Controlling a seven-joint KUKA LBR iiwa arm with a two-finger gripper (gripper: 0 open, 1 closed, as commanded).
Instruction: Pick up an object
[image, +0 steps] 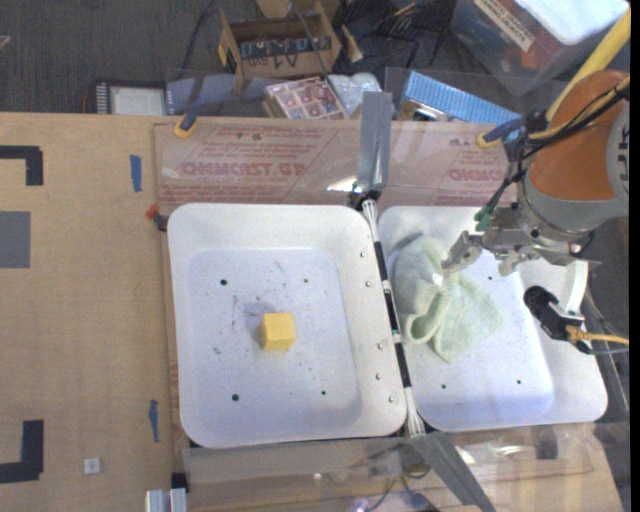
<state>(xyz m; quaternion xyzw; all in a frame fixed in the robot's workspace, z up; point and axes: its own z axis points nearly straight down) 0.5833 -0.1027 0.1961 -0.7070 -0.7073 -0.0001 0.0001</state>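
A pale green cloth (440, 298) lies crumpled in the left half of the right bin (520, 395). A small yellow cube (279, 331) sits near the middle of the left bin (200, 250). My gripper (482, 260) hangs over the right bin's upper part, at the cloth's upper right edge. Its two fingers stand apart, so it is open, and nothing shows between them. The left finger (458, 252) has its tip right by the cloth's top fold.
A black part with a yellow cable (548, 306) hangs from the arm over the right bin's right side. A grey divider (375, 150) stands behind the seam between the bins. Boxes and clutter lie beyond the cardboard back wall (260, 170).
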